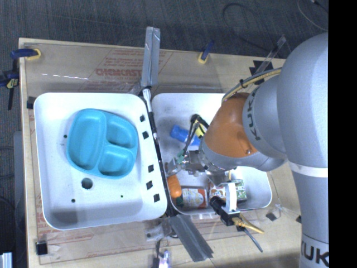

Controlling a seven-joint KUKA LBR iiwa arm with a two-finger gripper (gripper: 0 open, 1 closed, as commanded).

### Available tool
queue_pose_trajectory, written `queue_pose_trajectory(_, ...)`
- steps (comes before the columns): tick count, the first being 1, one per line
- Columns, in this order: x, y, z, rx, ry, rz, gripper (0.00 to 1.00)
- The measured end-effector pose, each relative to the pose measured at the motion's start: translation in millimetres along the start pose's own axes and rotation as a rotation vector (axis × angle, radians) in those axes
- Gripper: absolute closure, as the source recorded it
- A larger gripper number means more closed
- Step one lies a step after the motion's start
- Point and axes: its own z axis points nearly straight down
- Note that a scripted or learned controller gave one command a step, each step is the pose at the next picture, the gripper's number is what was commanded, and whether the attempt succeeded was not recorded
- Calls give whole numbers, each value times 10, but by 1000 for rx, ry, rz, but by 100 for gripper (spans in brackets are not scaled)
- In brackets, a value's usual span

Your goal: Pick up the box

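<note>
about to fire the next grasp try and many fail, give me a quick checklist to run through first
1. Box picked out as a target: cannot tell, the arm covers the middle of the right bin.
2. Arm over the right bin: ok.
3. Space around the wrist free of clutter: not ok, an orange-capped bottle lies on its side just under it and a blue thing sits close beside it.
4. Left bin out of the way: ok, its blue tray lies well apart from the arm.
5. Box already lifted: cannot tell.
</note>
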Motion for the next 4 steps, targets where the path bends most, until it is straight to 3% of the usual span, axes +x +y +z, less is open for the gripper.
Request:
queue_pose_trajectory(1, -560, 1133, 83, 18, 18, -203, 0)
queue_pose_trajectory(2, -961, 1008, -4, 17, 19, -266, 0)
queue_pose_trajectory(3, -931, 1615, 95, 23, 20, -222, 0)
queue_pose_trajectory(4, -908, 1595, 22, 36, 26, -230, 100)
